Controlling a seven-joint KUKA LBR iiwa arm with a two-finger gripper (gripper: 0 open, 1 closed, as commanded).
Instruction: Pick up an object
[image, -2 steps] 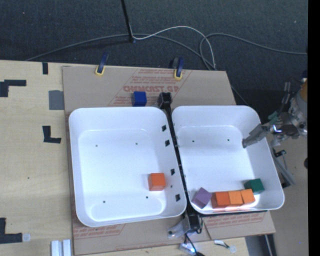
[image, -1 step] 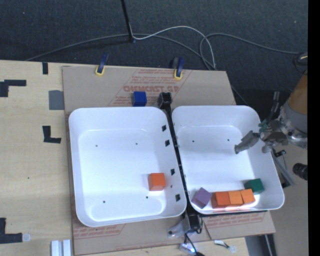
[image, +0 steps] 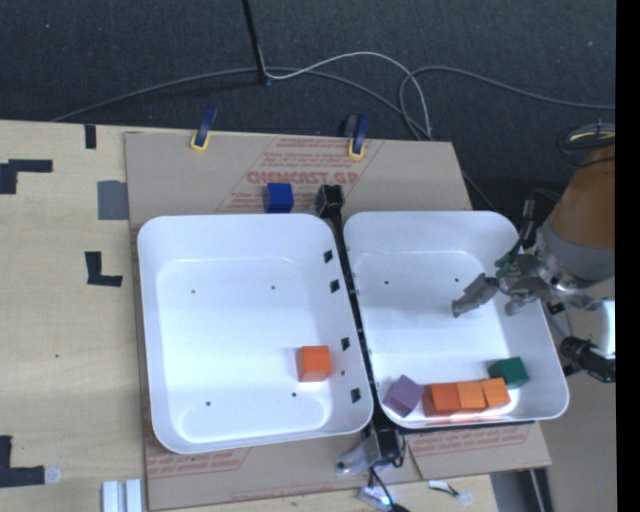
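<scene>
The purple block (image: 403, 395) and orange blocks (image: 466, 397) line the right bin (image: 420, 232) wall at 6 o'clock, while the gripper (image: 470, 298), fingers spread and grasping nothing, hovers at 12 o'clock from them.

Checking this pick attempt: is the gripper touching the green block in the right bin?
Apart. The camera view shows the gripper over bare white bin floor, with a clear gap down to the green block near the right bin's front edge.

**Colours Recorded at the Bench**

Two white bins (image: 160, 300) were seen on tan cardboard (image: 400, 165) printed in red. Blocks were noted — orange (image: 314, 362), purple (image: 403, 395), green (image: 510, 372), blue (image: 279, 196) — and an orange-banded grey arm (image: 585, 215).
</scene>
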